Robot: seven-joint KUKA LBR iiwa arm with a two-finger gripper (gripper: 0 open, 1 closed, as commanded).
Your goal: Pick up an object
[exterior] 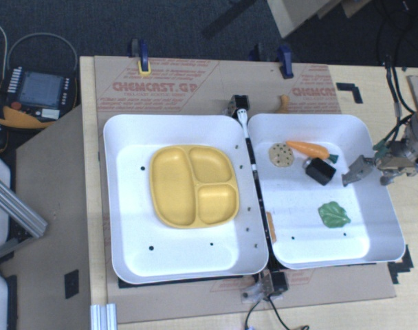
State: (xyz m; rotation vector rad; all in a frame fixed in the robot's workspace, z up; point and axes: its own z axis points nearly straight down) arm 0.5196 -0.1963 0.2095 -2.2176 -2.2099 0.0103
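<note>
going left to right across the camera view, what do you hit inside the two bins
yellow divided plate in the left bin → cookie → black block → green leafy piece → end effector at the right bin's right rim

From my screen, the tool looks like bare grey metal, angular and blocky, with a darker grey finger ending in a blunt tip. Thin dark cables loop above it.
</note>
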